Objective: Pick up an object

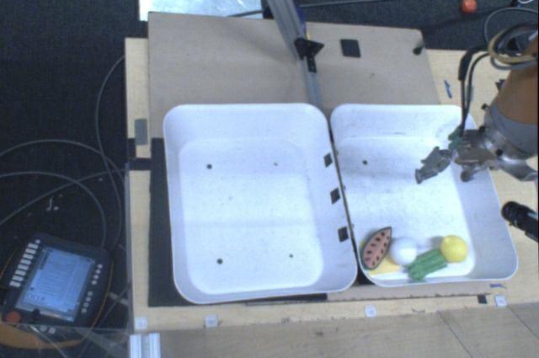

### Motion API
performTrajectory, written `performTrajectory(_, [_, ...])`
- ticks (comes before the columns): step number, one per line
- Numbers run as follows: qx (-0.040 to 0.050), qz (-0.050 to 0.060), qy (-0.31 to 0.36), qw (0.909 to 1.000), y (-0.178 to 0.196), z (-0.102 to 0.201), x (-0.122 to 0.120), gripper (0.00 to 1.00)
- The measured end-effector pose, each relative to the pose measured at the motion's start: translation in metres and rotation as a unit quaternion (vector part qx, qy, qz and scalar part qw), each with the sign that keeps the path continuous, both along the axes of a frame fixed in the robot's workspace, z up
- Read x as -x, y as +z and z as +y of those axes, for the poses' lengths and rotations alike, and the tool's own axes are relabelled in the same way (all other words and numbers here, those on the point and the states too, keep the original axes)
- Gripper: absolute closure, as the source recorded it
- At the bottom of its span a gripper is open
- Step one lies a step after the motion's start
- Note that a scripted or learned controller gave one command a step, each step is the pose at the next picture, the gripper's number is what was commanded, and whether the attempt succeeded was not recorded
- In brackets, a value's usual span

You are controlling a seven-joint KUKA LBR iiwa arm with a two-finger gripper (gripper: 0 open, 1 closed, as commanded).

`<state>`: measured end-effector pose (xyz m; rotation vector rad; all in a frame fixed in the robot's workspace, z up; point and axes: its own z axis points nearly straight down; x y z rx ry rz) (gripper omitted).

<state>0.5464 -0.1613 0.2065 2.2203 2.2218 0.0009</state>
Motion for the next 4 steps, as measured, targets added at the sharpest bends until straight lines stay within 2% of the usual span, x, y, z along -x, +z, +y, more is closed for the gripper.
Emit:
performTrajectory(1, [0.0007, -0.003, 0.001, 1.0000, 0.067, -0.001, -0.071, 0.00])
performTrajectory(2, [0.0010, -0.004, 0.033, 0.9994, 0.173, 0.004, -0.109, 0.00])
performTrajectory(3, [0.0006, -0.001, 0.033, 0.9994, 0.179, 0.003, -0.109, 1.00])
performTrajectory(4, [-0.0002, 0.003, -0.002, 1.0000, 0.111, -0.022, -0.058, 1.00])
